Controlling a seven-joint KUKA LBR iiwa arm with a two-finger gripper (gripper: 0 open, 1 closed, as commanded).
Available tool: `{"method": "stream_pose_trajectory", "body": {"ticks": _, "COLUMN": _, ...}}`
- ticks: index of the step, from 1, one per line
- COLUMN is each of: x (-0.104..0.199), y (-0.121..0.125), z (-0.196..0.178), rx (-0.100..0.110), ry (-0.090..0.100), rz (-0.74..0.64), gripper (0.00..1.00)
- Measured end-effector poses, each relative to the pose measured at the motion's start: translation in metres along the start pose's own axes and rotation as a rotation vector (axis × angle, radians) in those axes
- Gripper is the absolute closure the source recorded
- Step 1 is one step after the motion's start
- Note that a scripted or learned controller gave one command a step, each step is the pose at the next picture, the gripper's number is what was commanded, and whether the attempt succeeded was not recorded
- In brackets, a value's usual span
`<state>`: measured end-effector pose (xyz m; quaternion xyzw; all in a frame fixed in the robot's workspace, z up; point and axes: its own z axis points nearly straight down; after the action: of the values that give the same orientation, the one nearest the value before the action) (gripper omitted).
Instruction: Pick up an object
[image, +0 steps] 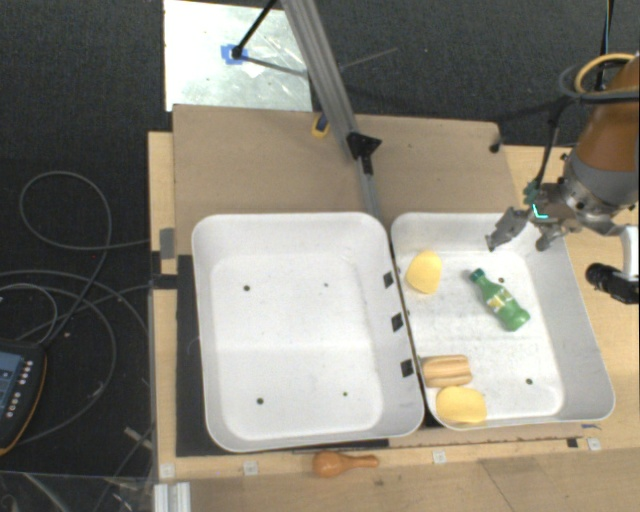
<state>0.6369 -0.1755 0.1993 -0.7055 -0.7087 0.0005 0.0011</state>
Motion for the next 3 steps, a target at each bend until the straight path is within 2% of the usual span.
{"method": "stream_pose_trajectory", "body": {"ticks": 1, "x": 0.0, "y": 0.001, "z": -0.003, "rx": -0.003, "ry": -0.002, "rz": -0.002, "gripper": 0.0}}
{"method": "stream_pose_trajectory", "body": {"ticks": 3, "x": 0.01, "y": 0.005, "z": 0.105, "rx": 0.001, "ry": 0.0, "rz": -0.002, "gripper": 0.0}}
